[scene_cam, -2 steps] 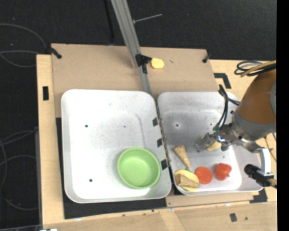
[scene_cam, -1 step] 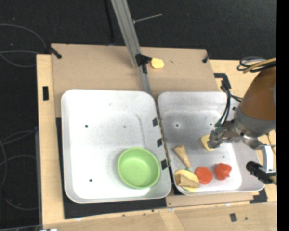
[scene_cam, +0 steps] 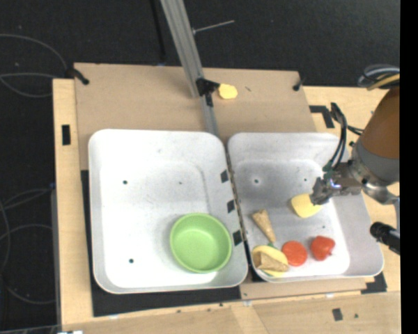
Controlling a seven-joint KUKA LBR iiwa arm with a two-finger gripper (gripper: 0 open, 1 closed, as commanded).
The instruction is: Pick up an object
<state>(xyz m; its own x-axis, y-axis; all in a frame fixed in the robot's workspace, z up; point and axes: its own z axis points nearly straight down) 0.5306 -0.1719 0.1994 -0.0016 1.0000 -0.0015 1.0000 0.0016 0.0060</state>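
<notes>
Reaching into the right white plastic bin [scene_cam: 348,266], the gripper [scene_cam: 323,191] touches a pale yellow rounded piece [scene_cam: 304,206]; finger state unclear, so next comes a firm pinch and lift

The two white bins [scene_cam: 160,165] looked like matt moulded plastic, faintly speckled and scuffed, and they sat on a bench [scene_cam: 265,99] of dull, unpainted brown board resembling cardboard or fibreboard. The green bowl [scene_cam: 200,242] at seven o'clock in the scene had a smooth, slightly satiny plastic look, as did the two red toy fruits [scene_cam: 308,250] at five o'clock. A ribbed, brushed-metal rail [scene_cam: 181,33] ran up toward twelve o'clock, and the arm's orange band [scene_cam: 384,127] at three o'clock showed a soft gloss.
</notes>
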